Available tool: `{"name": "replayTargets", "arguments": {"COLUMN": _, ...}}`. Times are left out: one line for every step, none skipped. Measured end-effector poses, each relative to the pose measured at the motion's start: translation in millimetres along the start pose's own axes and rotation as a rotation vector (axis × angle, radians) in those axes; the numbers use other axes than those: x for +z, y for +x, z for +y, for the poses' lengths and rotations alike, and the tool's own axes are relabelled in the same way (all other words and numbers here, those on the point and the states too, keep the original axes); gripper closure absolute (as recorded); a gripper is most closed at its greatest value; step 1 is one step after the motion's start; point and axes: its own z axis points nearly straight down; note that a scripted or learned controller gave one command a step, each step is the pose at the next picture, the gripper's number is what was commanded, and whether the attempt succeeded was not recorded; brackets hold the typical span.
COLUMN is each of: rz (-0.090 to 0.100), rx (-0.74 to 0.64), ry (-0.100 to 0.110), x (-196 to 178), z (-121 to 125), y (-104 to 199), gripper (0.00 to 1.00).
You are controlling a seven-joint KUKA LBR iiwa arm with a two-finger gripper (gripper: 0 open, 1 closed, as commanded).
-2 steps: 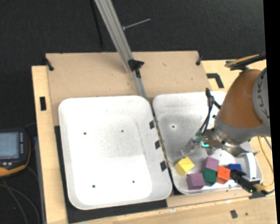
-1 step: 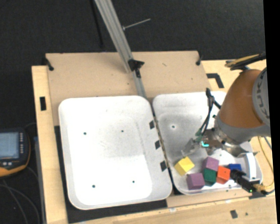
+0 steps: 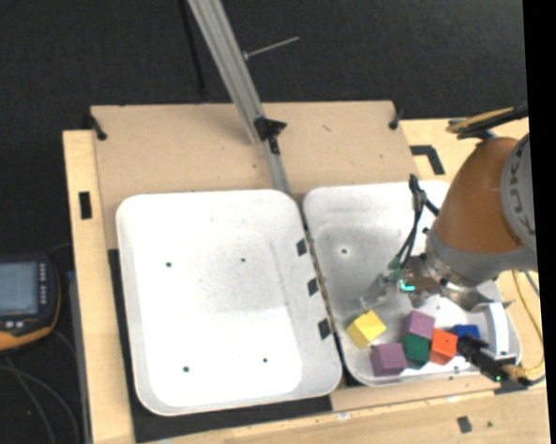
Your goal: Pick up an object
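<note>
Scanning from the left edge of the frame, we first meet a small handheld screen unit point(image 3: 15, 296) with an orange underside, lying off the tabletop point(image 3: 198, 146) on the dark floor. Next comes the left white bin point(image 3: 212, 295), filling the middle-left of the frame, with only a few dark specks on its floor. A slanted metal rail point(image 3: 236, 69) runs down from the top centre and ends near the seam where the two bins meet.

Moving right, we reach the right white bin point(image 3: 353, 221), touching the left one along its edge. Its blocks are gathered in the lower part: a yellow block point(image 3: 366, 329) furthest left, a purple block point(image 3: 388, 358) below and right of it, a second purple block point(image 3: 420, 325) further right, a green block point(image 3: 415, 349) just beneath that one, an orange block point(image 3: 443, 345) beside the green, and a blue block point(image 3: 465, 332) partly hidden at the right.

Above this cluster sits the jaws point(image 3: 395, 284), low over the bin floor, just up and right of the yellow block. We cannot tell whether they are spread or closed, and we see no block between them. At the right of the frame looms the arm point(image 3: 479, 213) with its broad orange band.
</note>
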Motion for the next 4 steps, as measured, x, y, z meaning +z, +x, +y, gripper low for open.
{"name": "replayTargets", "arguments": {"rz": 0.0, "rx": 0.0, "ry": -0.001, "x": 0.0, "z": 0.0, "y": 0.0, "gripper": 0.0}}
{"name": "replayTargets", "arguments": {"rz": -0.001, "rx": 0.002, "ry": -0.001, "x": 0.0, "z": 0.1, "y": -0.1, "gripper": 0.0}}
{"name": "replayTargets", "arguments": {"rz": -0.001, "rx": 0.002, "ry": -0.001, "x": 0.0, "z": 0.1, "y": -0.1, "gripper": 0.0}}
{"name": "replayTargets", "arguments": {"rz": -0.001, "rx": 0.003, "ry": -0.002, "x": 0.0, "z": 0.1, "y": -0.1, "gripper": 0.0}}
